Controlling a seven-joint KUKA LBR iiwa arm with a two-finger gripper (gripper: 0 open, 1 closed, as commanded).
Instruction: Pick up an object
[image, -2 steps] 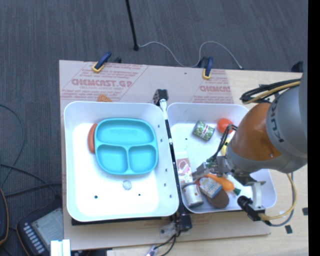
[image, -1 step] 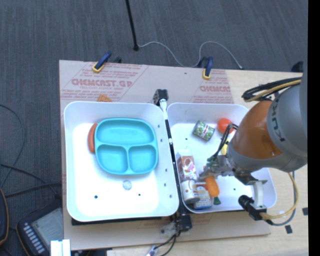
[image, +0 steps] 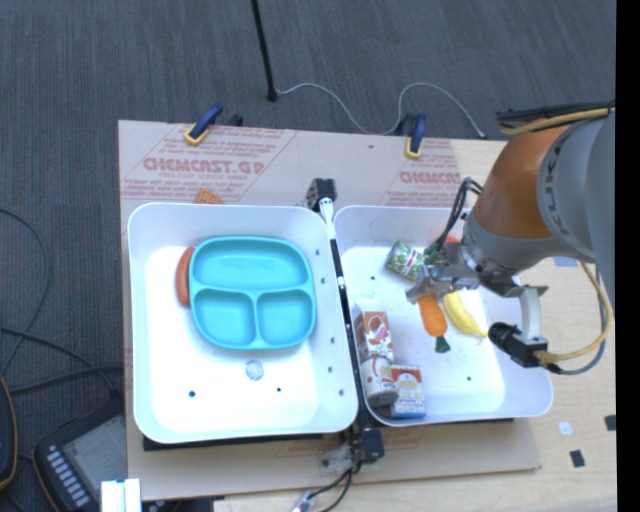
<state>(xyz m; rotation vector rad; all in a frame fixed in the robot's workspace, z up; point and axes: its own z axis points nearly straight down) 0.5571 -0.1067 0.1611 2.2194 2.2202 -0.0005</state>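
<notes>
My gripper (image: 428, 287) is low in the right bin (image: 520, 395), hanging from the grey arm with the orange band (image: 520, 200). It sits right over the top end of an orange carrot (image: 433, 318), between a green can (image: 405, 260) on its upper left and a yellow banana (image: 464, 313) on its lower right. Whether it touches the carrot cannot be made out. Two small printed cartons lie along the bin's left side, one (image: 374, 338) above the other (image: 401, 391).
The left bin (image: 160, 395) holds a blue compartment tray (image: 250, 292) with an orange-red object (image: 183, 277) poking out at its left edge. A small clear disc (image: 255, 370) lies below the tray. Clamps and cables sit along the board's far edge.
</notes>
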